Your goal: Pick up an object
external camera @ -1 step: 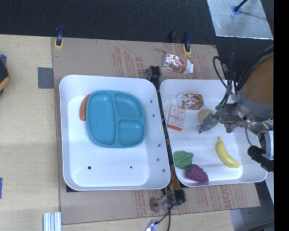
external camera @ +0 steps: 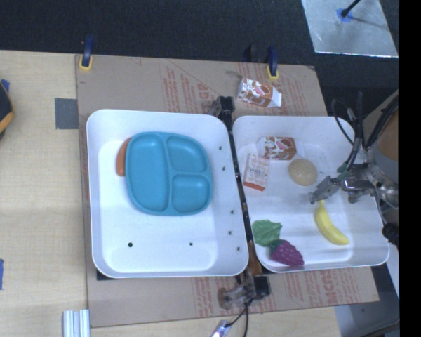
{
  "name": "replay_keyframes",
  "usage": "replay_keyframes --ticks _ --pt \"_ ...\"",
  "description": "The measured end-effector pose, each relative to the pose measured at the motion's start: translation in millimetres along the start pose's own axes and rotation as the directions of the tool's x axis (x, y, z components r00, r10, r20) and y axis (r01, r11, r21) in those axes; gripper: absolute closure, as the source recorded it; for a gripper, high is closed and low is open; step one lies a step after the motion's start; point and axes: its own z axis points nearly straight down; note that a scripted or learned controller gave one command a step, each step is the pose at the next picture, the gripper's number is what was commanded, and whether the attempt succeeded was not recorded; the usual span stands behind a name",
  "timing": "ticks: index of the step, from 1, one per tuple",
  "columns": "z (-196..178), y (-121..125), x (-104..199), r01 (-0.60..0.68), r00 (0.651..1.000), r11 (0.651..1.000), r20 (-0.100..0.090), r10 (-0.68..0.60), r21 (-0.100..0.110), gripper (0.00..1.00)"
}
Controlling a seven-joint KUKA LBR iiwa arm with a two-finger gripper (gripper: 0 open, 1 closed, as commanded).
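The right bin [external camera: 368, 258] holds a yellow banana [external camera: 330, 226], a beige round object [external camera: 302, 172], purple grapes [external camera: 286, 253], a green leaf [external camera: 266, 231] and two small printed packets [external camera: 277, 147] [external camera: 256, 172]. My gripper [external camera: 335, 194] hangs over the right side of this bin, just above the banana's upper end and to the right of the beige round object. It is open, its fingers spread, with nothing between them.
In the left bin [external camera: 161, 255] lies a blue divided plate [external camera: 168, 173], with an orange object [external camera: 120, 159] poking out at its left edge. A small carton [external camera: 259, 93] lies on the cardboard behind the bins. Cables run by the right bin's far right corner.
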Motion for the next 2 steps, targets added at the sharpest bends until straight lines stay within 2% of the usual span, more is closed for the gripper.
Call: replay_keyframes --ticks 1,2 --pt "69 -3 5 0.002 1.0 1.0 -0.001 -0.002 0.0 0.0" --pt "58 -3 4 0.006 1.0 1.0 0.001 -0.006 0.001 1.0"
